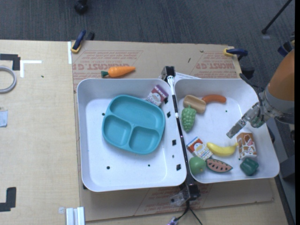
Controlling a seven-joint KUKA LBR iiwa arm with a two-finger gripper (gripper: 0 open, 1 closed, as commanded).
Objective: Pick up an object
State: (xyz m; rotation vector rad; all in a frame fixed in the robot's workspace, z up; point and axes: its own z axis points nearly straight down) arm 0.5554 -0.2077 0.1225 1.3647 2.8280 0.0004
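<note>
Camera view places the gripper [236, 130] low over the right bin [220, 84], near its right wall, above bare floor just far of the banana [221, 149] and left of the small carton [246, 145]. Nothing is seen held, so the approach is judged under way. A descent onto one chosen object is called for next. Whether the jaws stand wide or narrow cannot be told.

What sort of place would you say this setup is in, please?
Probably a robotics lab test bench. Two white bins sit on clamped cardboard, the right one holding toy food such as a banana, while a robot gripper reaches in. The floor beyond is dark carpet.
</note>
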